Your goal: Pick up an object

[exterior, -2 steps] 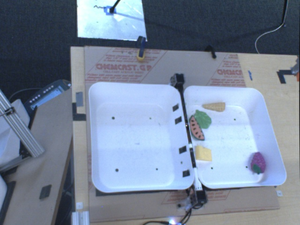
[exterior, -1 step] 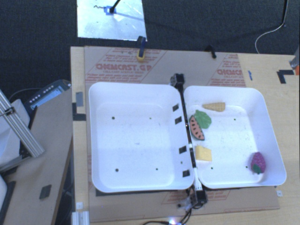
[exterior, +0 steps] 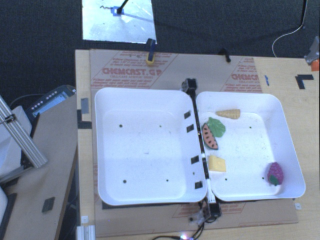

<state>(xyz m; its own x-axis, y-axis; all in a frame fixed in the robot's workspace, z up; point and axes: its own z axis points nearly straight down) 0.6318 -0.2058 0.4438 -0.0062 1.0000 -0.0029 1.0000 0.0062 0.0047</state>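
Note:
The right bin [exterior: 287, 134] holds several small toy foods. A tan corn-shaped piece [exterior: 228, 114] lies near its far wall. A green leafy piece [exterior: 217, 126] sits beside a watermelon slice [exterior: 209, 136] along the left wall. A yellow cheese block [exterior: 216, 163] rests lower left, and a purple grape bunch [exterior: 275, 173] lies at the near right corner. A small part of the arm [exterior: 314, 54], grey with an orange bit, shows at the right edge, far from the bins.
The left bin [exterior: 107, 134] stands beside the right one, joined by a black clipped divider [exterior: 196, 134]. A yellow clamp [exterior: 150, 59] sits on the board behind. A shiny metal plate [exterior: 118, 14] lies on the dark floor at the back.

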